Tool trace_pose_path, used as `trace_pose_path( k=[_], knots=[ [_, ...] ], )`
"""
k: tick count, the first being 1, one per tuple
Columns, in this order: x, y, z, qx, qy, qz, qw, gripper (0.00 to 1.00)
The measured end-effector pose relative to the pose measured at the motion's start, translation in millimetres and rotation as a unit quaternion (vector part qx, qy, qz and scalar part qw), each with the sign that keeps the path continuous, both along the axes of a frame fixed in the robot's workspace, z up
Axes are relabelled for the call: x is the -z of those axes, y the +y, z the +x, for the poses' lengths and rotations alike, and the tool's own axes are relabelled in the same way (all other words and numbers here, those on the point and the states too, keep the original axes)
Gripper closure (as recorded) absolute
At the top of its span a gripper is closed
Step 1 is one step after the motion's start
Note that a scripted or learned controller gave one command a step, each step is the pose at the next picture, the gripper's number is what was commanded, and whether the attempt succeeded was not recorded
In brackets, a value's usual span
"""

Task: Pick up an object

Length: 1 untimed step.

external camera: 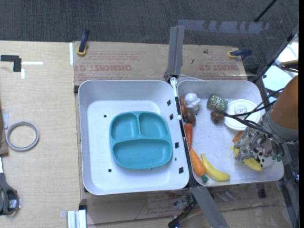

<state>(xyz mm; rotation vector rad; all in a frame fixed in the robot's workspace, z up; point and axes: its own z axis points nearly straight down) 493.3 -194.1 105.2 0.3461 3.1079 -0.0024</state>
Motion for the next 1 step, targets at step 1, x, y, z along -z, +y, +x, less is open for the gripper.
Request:
trace_pose_path(
  k=[1],
  knots=[
    [13.3, 60.9, 22.5, 0.096, 0.006, 0.0021, 0.9954, 1.00]
  ],
)
